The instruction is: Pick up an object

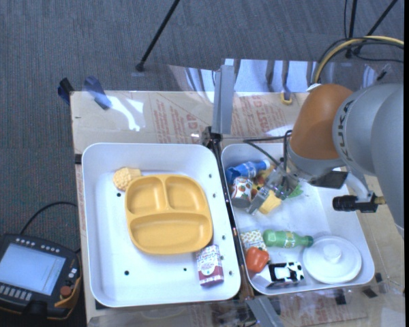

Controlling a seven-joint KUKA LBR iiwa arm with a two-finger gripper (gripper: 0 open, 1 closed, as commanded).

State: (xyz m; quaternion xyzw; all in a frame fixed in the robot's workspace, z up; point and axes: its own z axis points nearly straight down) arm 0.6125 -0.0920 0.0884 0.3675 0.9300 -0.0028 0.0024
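Nearest, a black-and-white cow-patterned block [285,272] lies below the green plastic bottle [287,238]. Above that bottle, the gripper [264,200] looks clamped on a yellow block [270,204]; neighbouring clutter could knock its shallow grip loose.

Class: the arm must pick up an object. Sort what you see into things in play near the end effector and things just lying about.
In play: end effector; yellow block; blue bottle.

Lying about: yellow divided plate; green bottle; white lid; red carton.
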